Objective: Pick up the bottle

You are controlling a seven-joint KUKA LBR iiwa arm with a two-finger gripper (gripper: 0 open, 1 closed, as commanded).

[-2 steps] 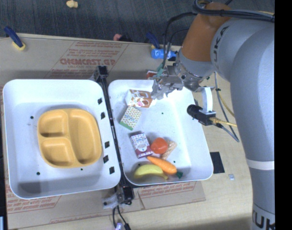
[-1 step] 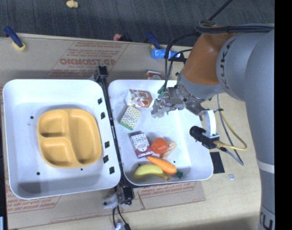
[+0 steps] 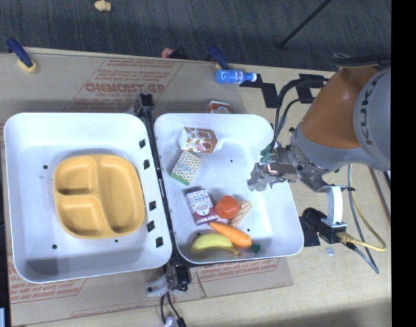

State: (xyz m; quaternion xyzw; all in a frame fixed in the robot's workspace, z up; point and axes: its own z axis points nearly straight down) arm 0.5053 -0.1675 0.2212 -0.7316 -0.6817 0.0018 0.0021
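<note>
Nearest, a curved yellow banana [image 3: 213,244] and tapered carrot [image 3: 230,234] lie in the right white bin [image 3: 284,220]. Metal gripper [image 3: 257,178] hovers by its right wall; finger state unclear. Farthest, blue plastic bottle [image 3: 231,77] lies sideways on cardboard [image 3: 126,80] beyond the bin.

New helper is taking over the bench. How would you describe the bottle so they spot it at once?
Start at the right bin and look past its far rim onto the cardboard. The bottle lies there on its side beside a blue clamp. It is the one blue, see-through thing outside both bins.
</note>
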